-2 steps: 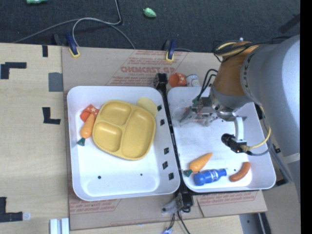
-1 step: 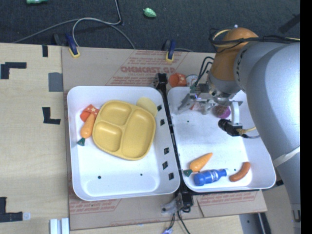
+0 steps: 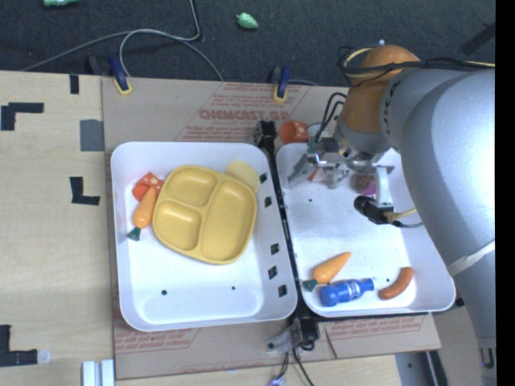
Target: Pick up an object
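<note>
While the arm (image 3: 451,159) hangs over the far end of the right bin (image 3: 426,300), the tool (image 3: 334,167) sits low near that bin's far-left corner, and honestly it's impossible to tell what state it's in from this angle. Nothing is visibly caught in it. The likely pick targets are all at the near end of the same bin: a carrot (image 3: 331,267), a blue bottle (image 3: 346,291) just beside it, and a sausage (image 3: 396,283) to the right, well apart from the tool.

What could go wrong: the tool looks close to the bin wall and the divider, so a descent there could clip the rim or close on bare plastic. The carrot and bottle nearly touch, so a grab could nudge one away. Loose cabling by the wrist might snag too.

The left bin (image 3: 161,308) holds a yellow divided plate (image 3: 205,215) and a small carrot (image 3: 144,208). Both bins rest on a cardboard-covered surface (image 3: 201,111), clamped at the far edge, with dark carpet (image 3: 322,14) beyond
</note>
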